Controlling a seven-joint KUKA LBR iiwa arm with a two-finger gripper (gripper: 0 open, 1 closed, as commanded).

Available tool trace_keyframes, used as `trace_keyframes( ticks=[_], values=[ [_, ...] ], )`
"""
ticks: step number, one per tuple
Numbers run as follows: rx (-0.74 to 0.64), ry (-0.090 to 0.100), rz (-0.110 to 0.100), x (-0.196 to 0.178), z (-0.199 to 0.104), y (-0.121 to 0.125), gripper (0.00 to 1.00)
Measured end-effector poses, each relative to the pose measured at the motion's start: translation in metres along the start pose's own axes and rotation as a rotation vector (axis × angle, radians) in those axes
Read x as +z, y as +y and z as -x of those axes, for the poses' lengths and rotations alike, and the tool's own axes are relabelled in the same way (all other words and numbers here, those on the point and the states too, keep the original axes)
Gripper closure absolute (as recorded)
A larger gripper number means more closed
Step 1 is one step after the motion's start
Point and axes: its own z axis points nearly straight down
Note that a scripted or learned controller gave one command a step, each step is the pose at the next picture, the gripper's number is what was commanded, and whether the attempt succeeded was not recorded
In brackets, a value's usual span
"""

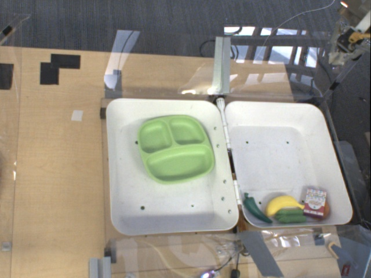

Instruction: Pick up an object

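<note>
Two shallow white bins sit side by side on a wooden bench [52, 172], seen from above at a slant. The left bin [124, 210] holds a green divided plate [175, 148] with three compartments, lying near the bin's middle. In the right bin [278, 126], several small things cluster along the near edge: a dark green vegetable [254, 207] toward the near left corner, a yellow banana [284, 203] beside it, a green item [290, 215] touching the banana, and a small red and white carton [315, 201] toward the near right corner.

arm [351, 17]: pale grey metal parts | orange-yellow accents | thin white cable [307, 11] attached
</note>
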Motion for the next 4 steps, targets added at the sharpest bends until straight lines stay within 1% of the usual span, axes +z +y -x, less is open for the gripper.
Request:
trace_keyframes(
  ticks=[1, 2, 3, 4],
  values=[
    [0.305, -0.002, -0.003, 0.196, -0.002, -0.042, 1.0],
    [0.247, 0.001, 0.0, 0.077, 0.055, -0.046, 1.0],
    [0.313, -0.001, -0.001, 0.076, 0.05, 0.024, 1.0],
    [0.404, 0.0, 0.001, 0.016, 0.061, 0.051, 1.0]
  ],
)
